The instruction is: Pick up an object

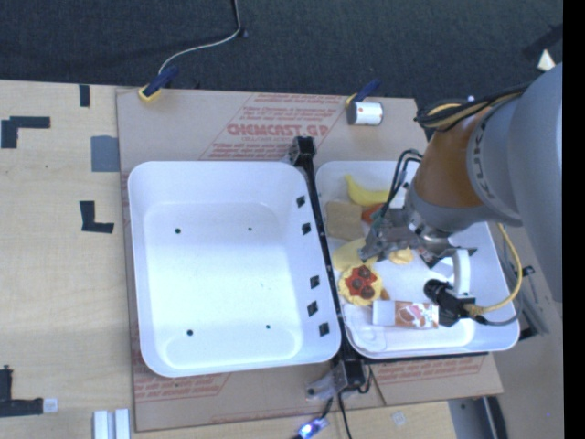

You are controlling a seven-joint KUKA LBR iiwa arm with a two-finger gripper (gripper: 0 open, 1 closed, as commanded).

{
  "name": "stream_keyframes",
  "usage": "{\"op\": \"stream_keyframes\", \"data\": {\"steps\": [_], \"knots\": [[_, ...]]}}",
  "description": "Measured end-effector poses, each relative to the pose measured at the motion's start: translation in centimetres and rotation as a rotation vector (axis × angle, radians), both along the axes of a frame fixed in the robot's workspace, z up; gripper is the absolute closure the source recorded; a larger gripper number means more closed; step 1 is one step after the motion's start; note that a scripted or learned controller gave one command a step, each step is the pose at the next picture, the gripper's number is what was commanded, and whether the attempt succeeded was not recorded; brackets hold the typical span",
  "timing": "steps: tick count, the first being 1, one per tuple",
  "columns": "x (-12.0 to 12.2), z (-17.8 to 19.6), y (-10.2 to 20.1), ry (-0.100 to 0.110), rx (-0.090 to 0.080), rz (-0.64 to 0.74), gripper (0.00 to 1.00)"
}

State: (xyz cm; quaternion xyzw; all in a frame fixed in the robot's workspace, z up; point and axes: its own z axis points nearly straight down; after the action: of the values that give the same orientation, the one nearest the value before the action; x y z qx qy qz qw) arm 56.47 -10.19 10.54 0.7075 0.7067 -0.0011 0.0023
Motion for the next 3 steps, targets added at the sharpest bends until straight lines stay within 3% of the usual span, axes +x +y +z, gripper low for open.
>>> {"op": "stream_keyframes", "data": {"steps": [1,2,3], "knots": [[0.0,0.9,0.1,0.002,0.002,0.001,1.00],[0.0,0.8,0.1,0.002,0.001,0.001,0.00],[10.4,-2.3,-1.5,0.010,0.005,0.004,0.00]]}}
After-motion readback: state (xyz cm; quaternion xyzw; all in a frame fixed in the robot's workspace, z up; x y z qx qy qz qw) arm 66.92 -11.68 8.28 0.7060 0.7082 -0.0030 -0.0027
